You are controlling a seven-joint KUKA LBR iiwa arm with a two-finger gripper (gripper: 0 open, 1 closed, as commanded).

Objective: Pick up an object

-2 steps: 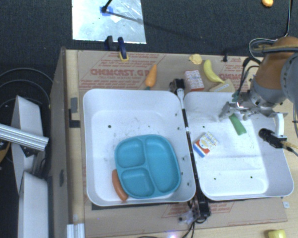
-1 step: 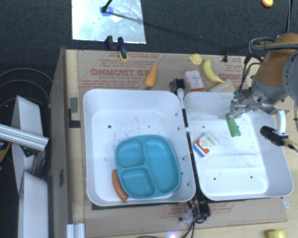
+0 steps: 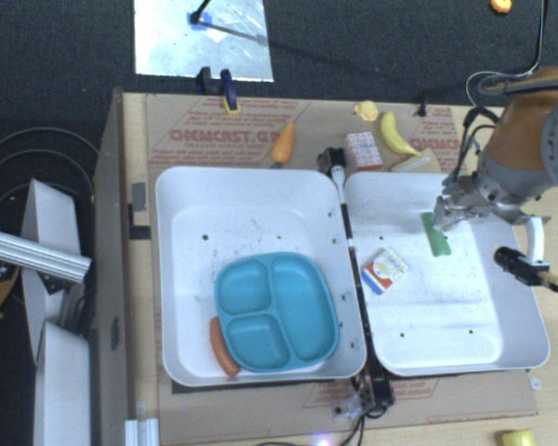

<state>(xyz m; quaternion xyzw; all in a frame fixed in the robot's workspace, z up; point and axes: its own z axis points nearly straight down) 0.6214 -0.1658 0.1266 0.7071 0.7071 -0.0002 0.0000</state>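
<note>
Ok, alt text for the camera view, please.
The arm's gripper hangs over the right bin, above a green block and near a small carton. The left bin holds a blue tray and a sausage.

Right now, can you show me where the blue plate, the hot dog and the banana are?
blue plate (image 3: pixel 275 312): camera view, on the divider ridge at its middle.
hot dog (image 3: pixel 222 347): camera view, on the middle of its orange body.
banana (image 3: pixel 394 136): camera view, on the middle of its yellow curve.
</note>
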